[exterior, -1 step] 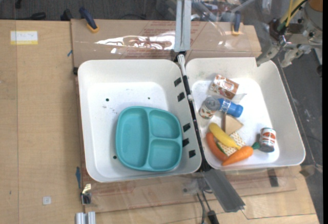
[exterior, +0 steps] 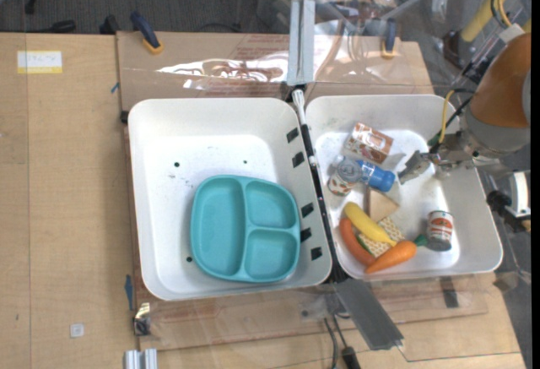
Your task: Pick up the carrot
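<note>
Hand, fingers apart and holding nothing, hovers far from the small orange plastic carrot; likely light, stiff, slippery, best pinched mid-body.

I'm looking at my arm at the right of the view: a fat rounded orange band sits above a smooth grey wrist section. Below that, the gripper is dull grey metal, angular, with slim fingers. Thin dark cables run along the wrist housing, and I can see a yellow hose curving up behind the orange part. Small fittings near the wrist are too blurred for me to read any markings.
</note>
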`<state>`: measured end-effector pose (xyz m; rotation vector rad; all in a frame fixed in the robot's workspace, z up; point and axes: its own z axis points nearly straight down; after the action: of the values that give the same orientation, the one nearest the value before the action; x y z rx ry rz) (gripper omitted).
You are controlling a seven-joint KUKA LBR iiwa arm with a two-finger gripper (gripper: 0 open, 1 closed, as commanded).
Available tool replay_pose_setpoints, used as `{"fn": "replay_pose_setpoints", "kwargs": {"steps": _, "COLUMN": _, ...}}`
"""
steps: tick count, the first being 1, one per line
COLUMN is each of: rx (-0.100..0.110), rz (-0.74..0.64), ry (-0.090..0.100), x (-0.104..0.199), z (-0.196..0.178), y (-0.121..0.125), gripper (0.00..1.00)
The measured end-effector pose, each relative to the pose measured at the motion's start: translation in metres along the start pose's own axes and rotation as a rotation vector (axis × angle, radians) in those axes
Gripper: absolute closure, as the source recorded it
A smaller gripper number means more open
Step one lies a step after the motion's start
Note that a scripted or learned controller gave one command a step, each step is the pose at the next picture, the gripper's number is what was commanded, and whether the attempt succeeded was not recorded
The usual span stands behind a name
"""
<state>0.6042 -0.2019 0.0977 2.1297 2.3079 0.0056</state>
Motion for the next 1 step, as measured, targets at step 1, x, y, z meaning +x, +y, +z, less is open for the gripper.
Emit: {"fn": "replay_pose_setpoints", "kwargs": {"steps": 1, "rx": -0.010, "rz": 0.047, "ry": 0.002, "x": 0.0038, "z": 0.0067, "y": -0.0679, "gripper": 0.00}}
